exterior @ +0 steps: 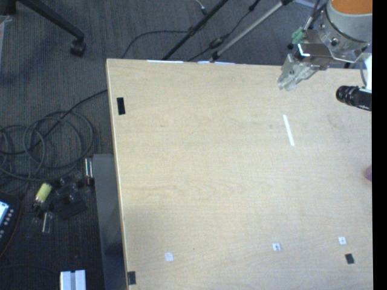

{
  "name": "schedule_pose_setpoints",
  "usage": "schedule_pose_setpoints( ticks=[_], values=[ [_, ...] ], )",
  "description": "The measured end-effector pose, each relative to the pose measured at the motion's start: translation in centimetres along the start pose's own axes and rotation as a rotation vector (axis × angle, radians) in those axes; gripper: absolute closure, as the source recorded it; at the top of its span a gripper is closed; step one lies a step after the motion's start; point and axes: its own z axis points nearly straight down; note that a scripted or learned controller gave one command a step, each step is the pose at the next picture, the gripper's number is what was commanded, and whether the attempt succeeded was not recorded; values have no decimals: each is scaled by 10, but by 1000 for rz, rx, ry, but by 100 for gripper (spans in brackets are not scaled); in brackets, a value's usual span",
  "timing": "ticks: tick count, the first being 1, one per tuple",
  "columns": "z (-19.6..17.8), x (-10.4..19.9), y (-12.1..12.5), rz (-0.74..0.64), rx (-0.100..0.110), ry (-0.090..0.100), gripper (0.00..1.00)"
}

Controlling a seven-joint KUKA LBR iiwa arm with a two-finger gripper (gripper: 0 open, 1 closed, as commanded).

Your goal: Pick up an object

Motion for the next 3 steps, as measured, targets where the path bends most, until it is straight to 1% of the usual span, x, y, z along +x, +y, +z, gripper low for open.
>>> schedule_pose_setpoints(
  ticks=[1, 2, 3],
  values=[
    [88, -5, -39, 143, 2, 1, 100],
    [126, -27, -14, 227, 3, 1, 100],
    [148, -87, 32, 194, 2, -1, 100]
  ],
)
